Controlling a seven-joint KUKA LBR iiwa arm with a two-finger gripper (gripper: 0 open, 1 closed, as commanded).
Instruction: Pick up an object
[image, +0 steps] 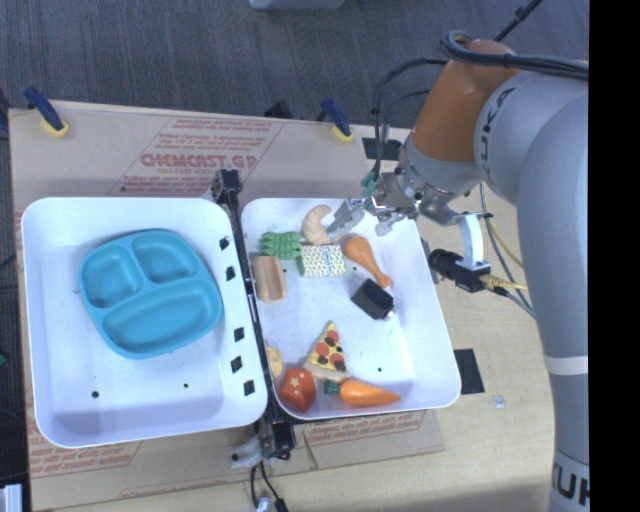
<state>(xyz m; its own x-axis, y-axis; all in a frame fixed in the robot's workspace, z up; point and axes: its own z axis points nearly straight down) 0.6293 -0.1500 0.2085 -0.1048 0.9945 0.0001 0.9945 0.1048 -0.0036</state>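
My gripper (366, 217) hangs over the far edge of the right bin (425, 335), its two fingers spread apart with nothing between them. Just below it lies an orange drumstick (366, 259). A beige croissant (317, 222) sits to the gripper's left. Close by are a patterned box (323, 260) and a green toy (281, 245). Nearer the middle of the bin lies a black block (372, 299).
A tan bread piece (268, 277) lies by the divider. A pizza slice (327, 347), a tomato (298, 388) and a carrot (368, 394) crowd the right bin's near edge. The left bin (50, 380) holds a blue divided plate (150, 291).
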